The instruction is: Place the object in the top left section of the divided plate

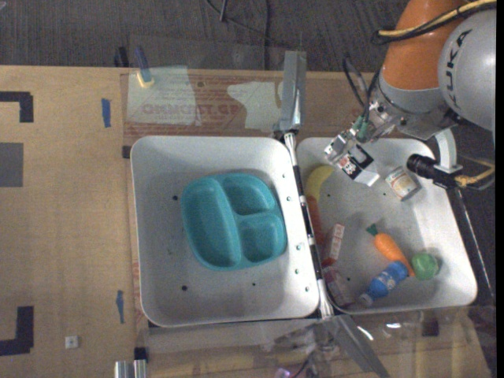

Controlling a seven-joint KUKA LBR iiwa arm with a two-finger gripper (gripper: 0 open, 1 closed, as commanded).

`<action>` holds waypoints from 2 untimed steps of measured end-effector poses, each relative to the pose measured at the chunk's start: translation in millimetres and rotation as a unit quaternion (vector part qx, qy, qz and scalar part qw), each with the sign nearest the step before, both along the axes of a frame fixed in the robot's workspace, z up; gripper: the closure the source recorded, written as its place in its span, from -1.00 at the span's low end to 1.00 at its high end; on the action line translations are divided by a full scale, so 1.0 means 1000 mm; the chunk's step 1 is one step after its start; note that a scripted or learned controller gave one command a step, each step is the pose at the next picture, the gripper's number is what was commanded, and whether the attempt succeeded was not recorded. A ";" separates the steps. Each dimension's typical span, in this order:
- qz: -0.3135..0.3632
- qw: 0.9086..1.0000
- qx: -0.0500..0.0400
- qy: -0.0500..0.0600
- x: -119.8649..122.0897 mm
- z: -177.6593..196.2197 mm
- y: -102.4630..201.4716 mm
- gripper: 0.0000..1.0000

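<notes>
Nearest us, along the near edge of the right white bin, we see a blue plastic bottle with a white cap lying on its side, and just beside it, toward the bin's near right corner, a round green ball-like toy. A little farther in lies an orange carrot-shaped toy with a green tip, its far end pointing toward the bin's middle. Near the bin's left wall rests a slim white-and-red tube, and farther along that wall, close to the far left corner, a yellow rounded object.

In the left white bin the teal divided plate with three sections sits about in the middle, tilted slightly against the bin's edges; we see nothing lying in its sections.

Toward the far edge of the right bin, a small pale square packet lies near the far right corner. The grey arm's two-finger gripper hangs over the far part of this bin, with a black-and-white patterned piece just below its tip; we cannot tell whether its fingers are spread or pressed together, nor whether anything is between them. The loose objects all lie in the right bin, nearer us than the gripper and apart from it, with the yellow object and the pale packet closest.
</notes>
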State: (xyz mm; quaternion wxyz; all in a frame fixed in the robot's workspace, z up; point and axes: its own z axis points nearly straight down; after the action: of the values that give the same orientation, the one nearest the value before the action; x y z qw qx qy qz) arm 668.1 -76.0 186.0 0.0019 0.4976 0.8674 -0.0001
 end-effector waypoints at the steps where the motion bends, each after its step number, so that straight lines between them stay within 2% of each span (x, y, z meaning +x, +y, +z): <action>1: 0.046 0.999 0.001 0.001 -0.003 0.005 0.094 1.00; 2: 0.046 0.999 0.001 0.000 -0.003 0.005 0.094 -1.00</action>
State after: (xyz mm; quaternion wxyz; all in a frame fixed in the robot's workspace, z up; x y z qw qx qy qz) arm 665.0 17.9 191.3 0.0010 0.4570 0.8895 0.0008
